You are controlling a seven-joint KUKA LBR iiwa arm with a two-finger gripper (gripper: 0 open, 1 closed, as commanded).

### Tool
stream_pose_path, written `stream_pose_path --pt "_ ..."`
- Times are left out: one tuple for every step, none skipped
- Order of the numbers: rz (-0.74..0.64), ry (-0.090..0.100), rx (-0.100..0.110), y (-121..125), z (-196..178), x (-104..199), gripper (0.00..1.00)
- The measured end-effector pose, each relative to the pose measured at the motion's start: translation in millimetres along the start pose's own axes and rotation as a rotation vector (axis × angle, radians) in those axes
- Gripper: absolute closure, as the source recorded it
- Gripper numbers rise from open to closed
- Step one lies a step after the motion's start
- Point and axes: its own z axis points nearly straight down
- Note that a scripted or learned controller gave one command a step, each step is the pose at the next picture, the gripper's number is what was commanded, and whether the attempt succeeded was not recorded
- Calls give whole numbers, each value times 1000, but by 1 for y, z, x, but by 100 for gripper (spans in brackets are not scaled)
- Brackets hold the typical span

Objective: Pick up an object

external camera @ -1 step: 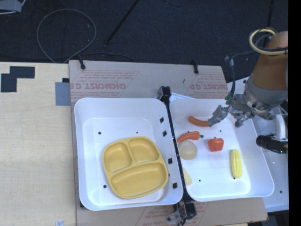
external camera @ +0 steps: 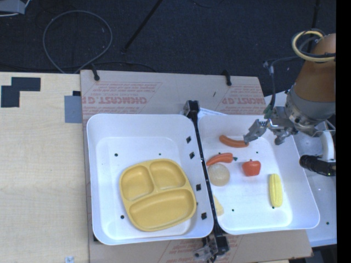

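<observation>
At the right of the frame the grey arm with its orange band ends in a two-finger metal claw (external camera: 267, 131), which hangs over the upper right part of the right-hand shallow white bin (external camera: 299, 212). Its two fingers are spread apart — one fingertip (external camera: 255, 130) lies just beside the right end of the long orange-red sausage-shaped toy (external camera: 233, 142), the other points toward the bin's right wall — and nothing sits between them. Lower in the same bin, near its left wall, lies a second orange-red chilli-like toy (external camera: 220, 159), and touching it from below is a pale round ball-shaped toy (external camera: 219, 175). Near the bin's middle stands a small red tomato-like toy (external camera: 252, 167), and to its lower right a yellow corn cob toy (external camera: 276, 190) lies lengthwise. A pale yellow piece (external camera: 218, 206) shows at the lower left wall, too hidden to name. The left-hand shallow white bin (external camera: 109, 136) holds a yellow three-compartment plastic tray (external camera: 158, 194), tilted, toward its lower right.
</observation>
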Motion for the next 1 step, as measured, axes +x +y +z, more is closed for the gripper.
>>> stream_pose_path --pt "0 2 7 -8 46 -1 0"
